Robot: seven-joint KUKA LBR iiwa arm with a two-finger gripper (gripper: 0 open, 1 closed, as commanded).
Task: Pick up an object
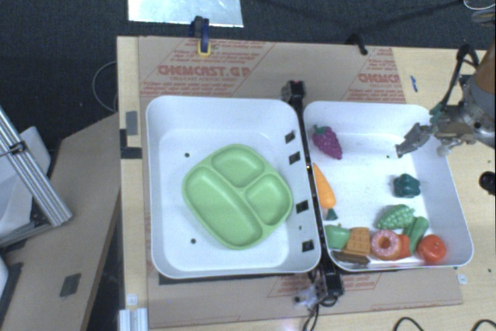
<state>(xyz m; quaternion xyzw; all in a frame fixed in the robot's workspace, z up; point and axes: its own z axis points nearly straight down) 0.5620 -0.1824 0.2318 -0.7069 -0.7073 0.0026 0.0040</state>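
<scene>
Hand: my hand hangs at the right bin's far right; grip state I cannot tell.
Grapes: purple bunch, far left, probably light, hard, knobbly; pinch across its middle.
Teal piece: nearest my hand, small, likely slippery.

A green divided plate lies in the left bin; toy foods crowd the right bin, gripper above it
</scene>
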